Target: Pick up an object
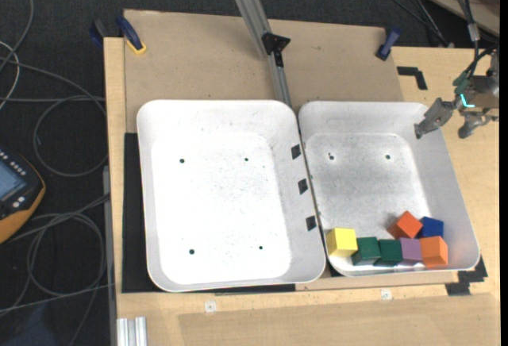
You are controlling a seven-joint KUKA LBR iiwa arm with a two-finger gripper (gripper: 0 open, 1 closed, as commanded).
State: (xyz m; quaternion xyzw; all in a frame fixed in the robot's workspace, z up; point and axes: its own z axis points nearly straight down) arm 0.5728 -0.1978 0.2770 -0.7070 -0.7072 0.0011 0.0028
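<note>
Several coloured blocks crowd the near right corner of the right bin (357, 178): a yellow block (343, 240), two green blocks (367, 249), a purple block (410, 249), an orange block (434, 251), a red-orange block (408, 224) and a blue block (432, 227). My gripper (444, 128) hangs over the far right rim of that bin, well behind the blocks. Its fingers (427, 119) are spread open, and nothing sits between them. The left bin (214, 194) lies beside it, across the divider.
A slanted metal pole (248, 7) rises from the bench behind the bins. Blue clamps (131, 39) (387, 44) grip the board's far corners. Cables and a handheld device (12, 190) lie on the floor to the left.
</note>
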